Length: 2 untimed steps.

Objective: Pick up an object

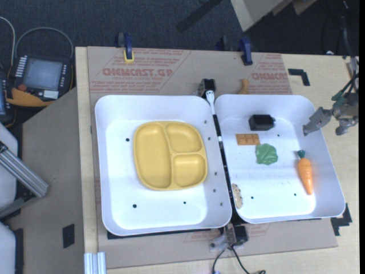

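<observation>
In the left bin (pixel 108 153) I see a yellow divided tray (pixel 170 154) lying at its centre. In the right bin (pixel 319 204), a small speckled piece (pixel 236 196) sits against the left wall. A tan cracker (pixel 247 140) and green leafy toy (pixel 266 154) lie mid-bin, a black block (pixel 262 121) nearer the far edge, and a carrot (pixel 305 174) by the right wall. The gripper (pixel 331 121) hovers over the far right rim, its fingers spread apart, nothing between them.

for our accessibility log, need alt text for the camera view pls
Two white bins sit side by side: the left bin holds a yellow divided plate; the right bin holds a toy carrot, green leafy piece, brown wafer and black block. The gripper hovers at the right bin's far right edge.
</observation>
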### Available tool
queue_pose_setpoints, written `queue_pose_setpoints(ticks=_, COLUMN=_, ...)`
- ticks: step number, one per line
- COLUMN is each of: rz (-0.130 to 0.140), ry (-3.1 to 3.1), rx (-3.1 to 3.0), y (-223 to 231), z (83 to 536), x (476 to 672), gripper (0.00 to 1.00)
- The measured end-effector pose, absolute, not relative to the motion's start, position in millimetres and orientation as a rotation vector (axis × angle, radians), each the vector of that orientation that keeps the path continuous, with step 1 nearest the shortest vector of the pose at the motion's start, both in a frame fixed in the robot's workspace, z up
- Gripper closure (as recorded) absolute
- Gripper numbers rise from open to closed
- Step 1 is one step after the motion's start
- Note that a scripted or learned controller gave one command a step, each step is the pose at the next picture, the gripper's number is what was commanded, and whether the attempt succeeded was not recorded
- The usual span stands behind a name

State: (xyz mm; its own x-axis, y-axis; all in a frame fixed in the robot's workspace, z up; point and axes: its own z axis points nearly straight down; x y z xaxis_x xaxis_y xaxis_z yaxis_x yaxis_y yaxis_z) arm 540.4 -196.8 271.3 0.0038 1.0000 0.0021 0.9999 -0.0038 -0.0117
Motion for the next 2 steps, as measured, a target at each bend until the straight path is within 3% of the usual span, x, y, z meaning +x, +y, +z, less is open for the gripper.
queue_pose_setpoints(ticks=1, rz=0.0, ry=-2.222, rx=-2.222, y=-196.1, z=277.8, x=542.6, gripper=0.0)
queue_pose_setpoints(ticks=2, rz=0.004, ry=-2.218, rx=-2.218, y=-196.2, z=233.0, x=548.6, gripper=0.0)
